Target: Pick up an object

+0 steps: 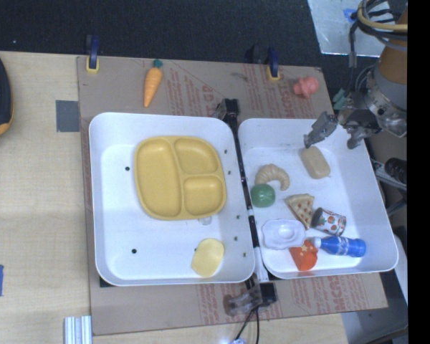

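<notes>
1. The gripper (338, 129) hangs over the upper right corner of the right bin (376, 199) with its two fingers spread wide and nothing between them.
2. Its left fingertip (317, 135) sits just above a tan bread-like piece (316, 163); I cannot tell whether they touch.
3. That piece is oblong, pale beige, lying flat on the bin floor.
4. Nearby lie a croissant (272, 175), a green ball (262, 195), a pizza slice (300, 208), a small can (329, 222), a blue bottle (341, 246) and a white cup (282, 233).
5. The left bin (107, 213) holds a yellow divided plate (178, 177) and a yellow lemon-like piece (207, 256).
6. A toy carrot (152, 84) lies on the worktop (36, 213).
</notes>
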Controlling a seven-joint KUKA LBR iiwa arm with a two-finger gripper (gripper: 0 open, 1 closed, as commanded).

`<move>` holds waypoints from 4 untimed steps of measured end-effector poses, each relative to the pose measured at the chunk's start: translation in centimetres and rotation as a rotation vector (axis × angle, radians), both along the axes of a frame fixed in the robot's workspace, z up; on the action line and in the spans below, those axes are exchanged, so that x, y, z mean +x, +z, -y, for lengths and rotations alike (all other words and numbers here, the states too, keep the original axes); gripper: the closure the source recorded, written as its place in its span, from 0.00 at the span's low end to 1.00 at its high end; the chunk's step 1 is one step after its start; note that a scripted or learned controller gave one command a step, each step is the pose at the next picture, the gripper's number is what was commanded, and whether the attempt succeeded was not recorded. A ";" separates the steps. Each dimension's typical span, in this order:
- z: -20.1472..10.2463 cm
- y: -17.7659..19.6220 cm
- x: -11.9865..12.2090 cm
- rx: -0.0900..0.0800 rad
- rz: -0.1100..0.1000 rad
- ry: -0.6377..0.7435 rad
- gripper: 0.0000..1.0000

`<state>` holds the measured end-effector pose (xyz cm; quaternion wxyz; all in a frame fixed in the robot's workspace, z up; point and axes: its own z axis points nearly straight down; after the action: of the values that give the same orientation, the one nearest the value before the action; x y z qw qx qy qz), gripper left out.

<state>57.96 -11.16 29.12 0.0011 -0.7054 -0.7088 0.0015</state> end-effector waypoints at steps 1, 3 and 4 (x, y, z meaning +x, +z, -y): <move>5.2 -13.3 4.5 -0.001 -0.008 -0.003 0.00; 7.6 -19.9 7.7 0.000 0.000 0.000 0.00; 7.8 -18.8 7.7 -0.001 0.000 0.001 1.00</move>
<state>65.64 -18.92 10.34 0.0007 -0.7049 -0.7093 0.0021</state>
